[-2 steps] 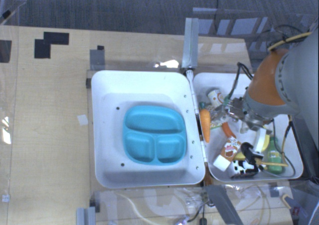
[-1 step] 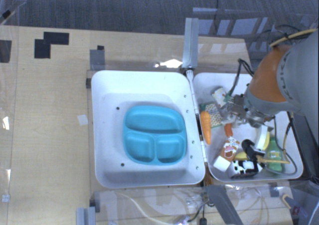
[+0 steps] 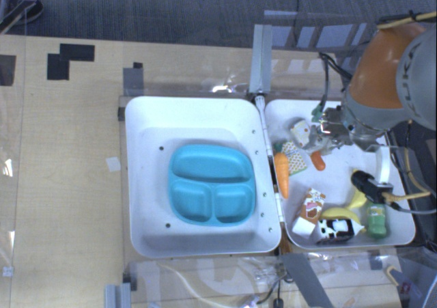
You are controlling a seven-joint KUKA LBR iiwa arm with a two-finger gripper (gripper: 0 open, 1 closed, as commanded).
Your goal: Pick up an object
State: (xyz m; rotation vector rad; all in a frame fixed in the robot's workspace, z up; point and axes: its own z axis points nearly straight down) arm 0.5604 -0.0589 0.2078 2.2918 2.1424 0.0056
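My gripper (image 3: 322, 130) hangs over the back of the right bin (image 3: 403, 235), under the grey arm with its orange band. Just to its left lies a pale grey-white object (image 3: 298, 129). A small red-orange piece (image 3: 318, 160) rests just in front of the gripper. An orange carrot (image 3: 280, 174) lies along the bin's left wall, beside a checkered patterned item (image 3: 294, 158). Toward the front sit a small printed box (image 3: 313, 204), a yellow banana (image 3: 340, 213), a black-and-white cow toy (image 3: 335, 230), a white block (image 3: 304, 227) and a green object (image 3: 376, 222).
The left bin (image 3: 147, 163) holds a light blue divided tray (image 3: 210, 184). A metal divider post (image 3: 261, 61) stands behind the gap between the two bins. The arm's bulk covers the right bin's back right corner.
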